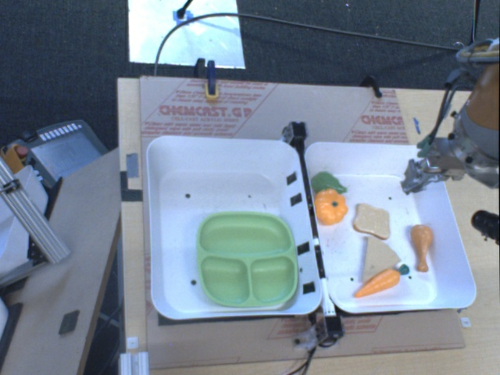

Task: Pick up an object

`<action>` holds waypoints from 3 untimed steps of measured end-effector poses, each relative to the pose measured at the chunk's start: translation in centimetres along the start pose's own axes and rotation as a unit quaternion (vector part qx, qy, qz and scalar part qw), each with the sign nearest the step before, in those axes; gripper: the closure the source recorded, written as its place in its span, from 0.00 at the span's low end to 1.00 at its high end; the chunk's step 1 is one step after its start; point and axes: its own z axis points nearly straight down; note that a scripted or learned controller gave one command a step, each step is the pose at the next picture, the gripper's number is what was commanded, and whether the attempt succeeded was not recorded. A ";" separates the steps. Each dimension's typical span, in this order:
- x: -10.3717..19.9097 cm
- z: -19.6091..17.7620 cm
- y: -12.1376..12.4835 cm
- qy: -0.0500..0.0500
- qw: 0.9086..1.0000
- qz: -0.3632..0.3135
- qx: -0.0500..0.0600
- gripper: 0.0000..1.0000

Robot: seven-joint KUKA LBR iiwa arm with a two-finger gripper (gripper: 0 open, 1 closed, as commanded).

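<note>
The right bin (pixel 461 287) holds all the small objects that can be picked. An orange pumpkin (pixel 330 207) with a green leafy top (pixel 328 183) lies near the bin's left wall, toward the back. Just to its right is a slice of toast (pixel 372 221), pale with a brown crust. Below the toast lies a flat, tan triangular piece (pixel 379 253) — its lower end touches a carrot (pixel 380 281), which lies at a slant with its small green tip pointing to the upper right. A chicken drumstick (pixel 422 244) rests to the right of the toast, apart from it, with its thin end toward the front.

The gripper (pixel 414 180) is above the back right part of this bin, well apart from the drumstick and the toast. Nothing is seen between its fingers, and whether they are spread or closed I cannot tell — they are small and blurred here.

The left bin (pixel 168 209) carries a green divided plate (pixel 248 257) with three compartments, placed in its front half.
</note>
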 end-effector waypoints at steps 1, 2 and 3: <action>5.0 0.4 -0.9 0.001 1.000 -0.002 0.002 1.00; 9.0 1.7 -1.2 0.001 1.000 -0.001 0.001 1.00; 14.0 4.5 -1.6 0.001 1.000 -0.002 0.002 1.00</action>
